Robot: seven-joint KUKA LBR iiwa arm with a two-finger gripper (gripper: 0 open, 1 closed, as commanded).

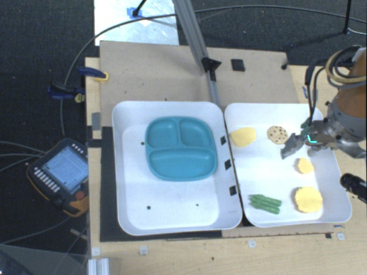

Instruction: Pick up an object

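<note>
The right bin (261,171) holds several toy food pieces: a yellow piece (243,136) at its upper left, a speckled cookie (277,134), a small yellow chunk (304,166), a yellow disc (308,199) and green beans (265,203). My gripper (293,146) hangs over the right bin's upper right part, between the cookie and the small yellow chunk, its dark fingers pointing left and down. I see nothing between the fingers.
The left bin (132,205) carries a blue divided plate (181,148). A grey pole (195,39) slants across the back of the bench. A teach pendant (60,175) lies left of the bench, with cables and clamps (92,73) nearby.
</note>
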